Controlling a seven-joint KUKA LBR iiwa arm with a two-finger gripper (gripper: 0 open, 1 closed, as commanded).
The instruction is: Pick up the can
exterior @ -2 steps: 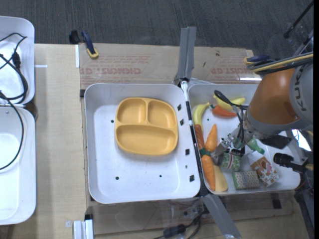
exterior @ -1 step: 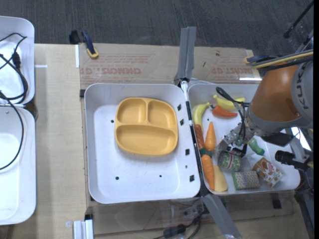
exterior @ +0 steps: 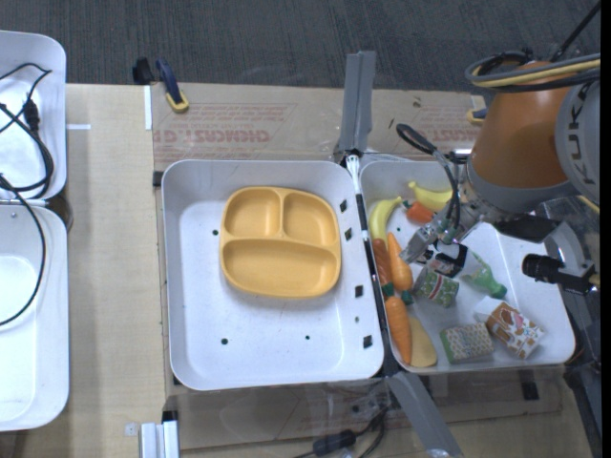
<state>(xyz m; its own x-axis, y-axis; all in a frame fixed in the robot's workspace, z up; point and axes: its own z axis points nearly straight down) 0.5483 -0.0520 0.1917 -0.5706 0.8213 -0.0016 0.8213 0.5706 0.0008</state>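
Green-labelled can (exterior: 438, 287) lies tilted, sideways.

Grey arm (exterior: 535, 132) — orange band, black cables

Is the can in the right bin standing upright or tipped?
Tipped. The can lies on its side in the right bin, label facing up, just below the claw.

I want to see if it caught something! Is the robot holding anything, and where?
Can't tell. The gripper sits low among the toys beside the can, but no item clearly shows in its grasp.
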